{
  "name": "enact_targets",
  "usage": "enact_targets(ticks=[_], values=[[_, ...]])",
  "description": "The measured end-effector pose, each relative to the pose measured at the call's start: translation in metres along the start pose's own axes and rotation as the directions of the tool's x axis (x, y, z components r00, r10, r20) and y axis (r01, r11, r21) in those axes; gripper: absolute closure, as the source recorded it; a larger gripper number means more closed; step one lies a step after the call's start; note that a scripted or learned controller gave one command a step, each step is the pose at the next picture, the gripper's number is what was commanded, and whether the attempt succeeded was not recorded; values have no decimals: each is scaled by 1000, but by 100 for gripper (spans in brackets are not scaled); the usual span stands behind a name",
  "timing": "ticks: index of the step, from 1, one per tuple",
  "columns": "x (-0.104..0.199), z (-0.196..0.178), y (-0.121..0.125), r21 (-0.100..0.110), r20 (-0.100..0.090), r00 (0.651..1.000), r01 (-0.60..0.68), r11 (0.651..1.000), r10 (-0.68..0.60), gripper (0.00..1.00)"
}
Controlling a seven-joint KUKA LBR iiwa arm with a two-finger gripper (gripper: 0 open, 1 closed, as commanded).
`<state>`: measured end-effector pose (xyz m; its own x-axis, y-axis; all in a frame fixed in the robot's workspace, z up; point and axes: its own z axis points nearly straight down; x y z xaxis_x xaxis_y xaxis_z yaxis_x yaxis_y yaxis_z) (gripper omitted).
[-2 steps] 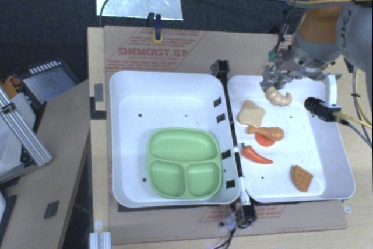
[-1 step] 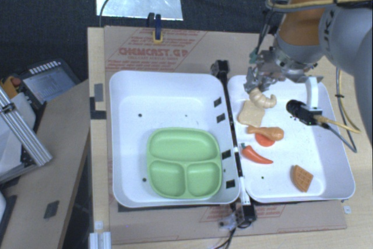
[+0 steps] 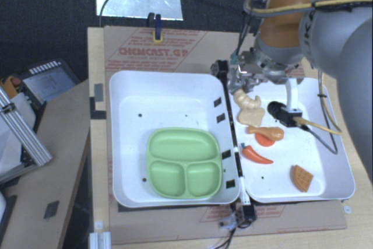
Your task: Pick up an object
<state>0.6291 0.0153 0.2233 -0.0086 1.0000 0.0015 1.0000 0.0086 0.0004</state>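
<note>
Green tray (image 3: 183, 161) sits alone in the left bin (image 3: 125, 96); in the right bin (image 3: 335, 175), carrot (image 3: 256, 154), waffle (image 3: 301, 178), and a beige toy (image 3: 247, 101) just under the gripper (image 3: 242, 80), grip unclear

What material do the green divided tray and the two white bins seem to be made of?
The green divided tray looks like moulded plastic with a matte to satin finish: even pale green colour, rounded compartment walls and soft highlights. The left white bin and the right white bin also look like thin formed plastic, smooth and slightly glossy, with rounded corners and curled rims. This is judged from the look alone.
</note>
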Motion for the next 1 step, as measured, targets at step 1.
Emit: enact_targets(ticks=[1], values=[[63,4,-3,-1,0,1000,1,1000,-1,100]])
